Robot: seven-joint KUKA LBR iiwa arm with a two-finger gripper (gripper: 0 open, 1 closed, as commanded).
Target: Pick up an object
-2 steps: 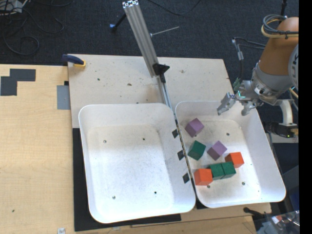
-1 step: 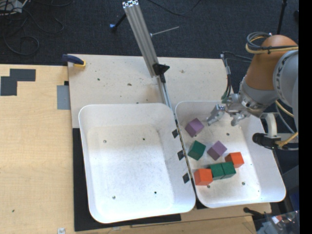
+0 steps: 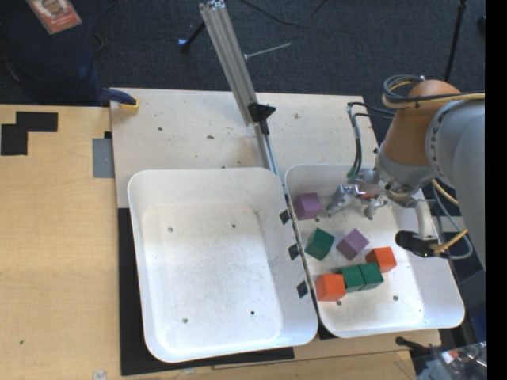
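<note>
Camera view: a slanted look down on a pale bench (image 3: 190, 125) with two shallow white bins side by side.
Nearest blocks: an orange block (image 3: 330, 286) lies at the front of the right bin (image 3: 444, 307), touching a green block (image 3: 363, 277) on its right — the green one looks like two cubes joined, though the seam is hard to read.
Next row back: a smaller orange block (image 3: 382, 258) sits just behind the green one, near its right end; a purple block (image 3: 352, 244) lies just left of that, tilted on the floor of the bin.
Middle of the bin: a second green block (image 3: 319, 244) rests close to the divider between the bins, apart from the purple one beside it.
Far block: a second purple block (image 3: 308, 206) sits toward the back left of the right bin.
Left bin (image 3: 158, 188): white floor with a few small dark specks.
Gripper (image 3: 346, 199): low over the back of the right bin, just right of the far purple block; nothing shows between the fingers, and whether they are apart or together cannot be told from this angle.
Arm (image 3: 451, 149): grey, with an orange band above the wrist, reaching in from the right.
Farther back: a slanted metal rail (image 3: 234, 58) rises from between the bins over dark carpet (image 3: 317, 22).
</note>
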